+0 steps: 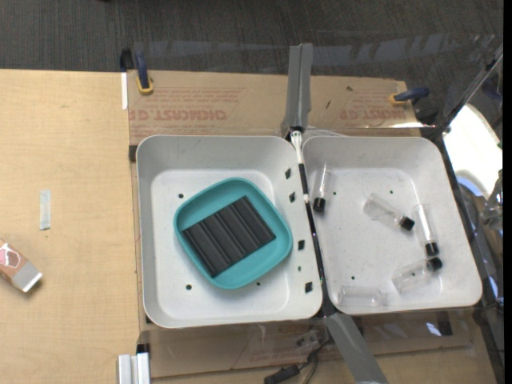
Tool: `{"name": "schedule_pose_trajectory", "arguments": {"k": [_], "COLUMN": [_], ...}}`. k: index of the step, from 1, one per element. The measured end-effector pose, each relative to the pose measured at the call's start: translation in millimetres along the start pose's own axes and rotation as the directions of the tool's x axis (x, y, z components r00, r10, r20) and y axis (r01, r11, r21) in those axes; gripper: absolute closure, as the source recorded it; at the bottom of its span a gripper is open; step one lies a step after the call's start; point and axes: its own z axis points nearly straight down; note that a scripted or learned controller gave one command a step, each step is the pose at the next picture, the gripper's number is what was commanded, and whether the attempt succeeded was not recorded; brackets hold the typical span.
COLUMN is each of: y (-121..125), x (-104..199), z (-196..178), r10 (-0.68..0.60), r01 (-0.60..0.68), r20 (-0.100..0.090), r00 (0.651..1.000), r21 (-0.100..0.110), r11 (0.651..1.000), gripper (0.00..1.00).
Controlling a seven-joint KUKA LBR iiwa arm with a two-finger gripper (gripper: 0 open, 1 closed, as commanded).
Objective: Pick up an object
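Camera view, looking down on both bins. The left bin point(145, 214) carries a teal tray point(188, 214) with a black ribbed insert point(230, 232) sitting square in its middle. It is big, flat and low, so a poor bet for a two-finger pinch.

The right bin point(453, 184) is where the pickable things lie: a scatter of small clear tubes with black caps. One tube point(321, 184) lies along the left wall, cap towards us. A second tube point(387, 211) lies at a slant mid-bin, and a third tube point(425, 229) is just beside it, running nearly straight down the picture. A fourth tube point(414, 275) sits near the front right corner, its cap almost touching the third's. A pale, near-invisible one point(360, 297) rests by the front wall.

As for the gripper, I cannot tell whether it is released or clenched; nothing here settles it.

My call for a good pick is the second tube. It is well apart from the walls, with bare floor on both long sides. Come straight down and close across the narrow body, not along its length. These are smooth, round and see-through, so I judge they could roll or squirt out of an off-centre squeeze. The wall-hugging one and the touching pair look riskier.
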Motion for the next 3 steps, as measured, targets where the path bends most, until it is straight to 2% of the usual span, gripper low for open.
{"name": "schedule_pose_trajectory", "arguments": {"k": [1,2,3], "y": [35.8,13.5,13.5], "x": [33.4,11.3,11.2], "z": [5.5,10.3,3.3], "r10": [0.022,0.087,0.084], "r01": [-0.023,-0.088,-0.084], "r20": [-0.025,-0.027,-0.022], "r00": [0.999,0.996,0.996], "r21": [-0.019,-0.015,-0.013], "r11": [1.000,0.996,0.996], "gripper": [1.00,1.00,1.00]}}
